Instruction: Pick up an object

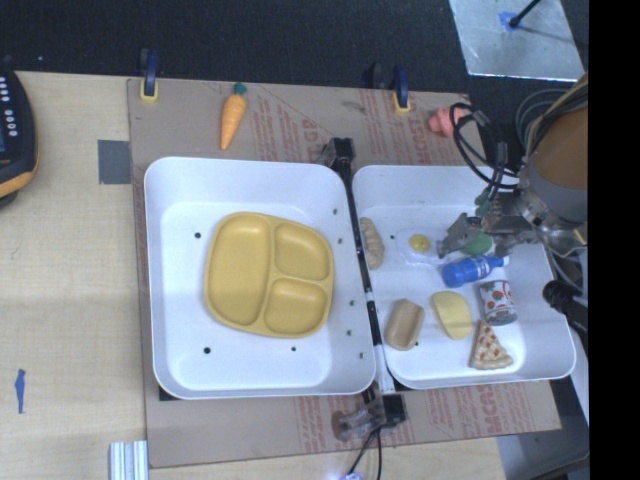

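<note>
Hovering over the right bin [400, 183], the pincer [462, 238] sits above a blue bottle [470, 269]; its opening unreadable

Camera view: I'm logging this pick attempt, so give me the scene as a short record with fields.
left bin: yellow divided tray
right bin: blue bottle, small can, pizza slice toy, yellow block, tan piece
gripper: low over the right bin, just above the blue bottle
outside bins: toy carrot on the board
</note>
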`<action>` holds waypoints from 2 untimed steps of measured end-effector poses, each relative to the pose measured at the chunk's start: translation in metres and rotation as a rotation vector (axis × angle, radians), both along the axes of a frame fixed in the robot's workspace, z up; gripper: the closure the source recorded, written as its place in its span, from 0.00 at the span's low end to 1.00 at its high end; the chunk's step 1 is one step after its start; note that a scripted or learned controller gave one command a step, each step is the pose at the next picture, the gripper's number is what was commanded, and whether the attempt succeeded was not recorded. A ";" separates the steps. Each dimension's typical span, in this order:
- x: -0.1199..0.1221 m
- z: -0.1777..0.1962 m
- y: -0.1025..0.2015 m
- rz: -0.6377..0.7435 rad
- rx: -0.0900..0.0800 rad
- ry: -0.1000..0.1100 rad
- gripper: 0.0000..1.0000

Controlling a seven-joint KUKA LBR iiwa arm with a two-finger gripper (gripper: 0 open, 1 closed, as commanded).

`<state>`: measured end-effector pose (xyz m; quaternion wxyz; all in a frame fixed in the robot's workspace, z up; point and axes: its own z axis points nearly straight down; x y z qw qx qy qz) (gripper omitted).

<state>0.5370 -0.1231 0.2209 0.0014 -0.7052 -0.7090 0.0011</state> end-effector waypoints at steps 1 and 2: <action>0.011 -0.065 -0.038 -0.003 -0.001 0.003 0.00; -0.002 -0.133 -0.025 -0.001 0.001 0.006 0.00</action>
